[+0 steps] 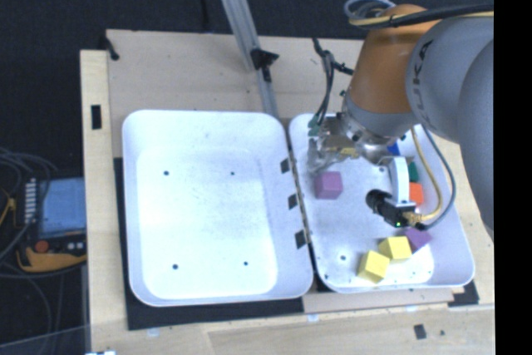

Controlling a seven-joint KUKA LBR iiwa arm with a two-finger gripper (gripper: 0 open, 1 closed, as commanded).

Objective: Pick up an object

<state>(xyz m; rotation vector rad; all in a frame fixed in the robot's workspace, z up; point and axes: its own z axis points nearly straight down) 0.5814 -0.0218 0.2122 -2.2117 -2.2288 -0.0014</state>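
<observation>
Two white bins share our table as the tool (326, 152) hangs just above a purple cube (328, 184), its grip state unclear to us.

Arm (391, 79) overhangs right bin (449, 262); blocks crowd corner.

No legible text, labels, brand marks or nos. anywhere. Blue-screened device (62, 208) at the frame's left edge shows a lit panel w/ nothing readable on it; too small and blurred. Blocks, both bins and the arm's casing carry no markings that can be made out.
</observation>
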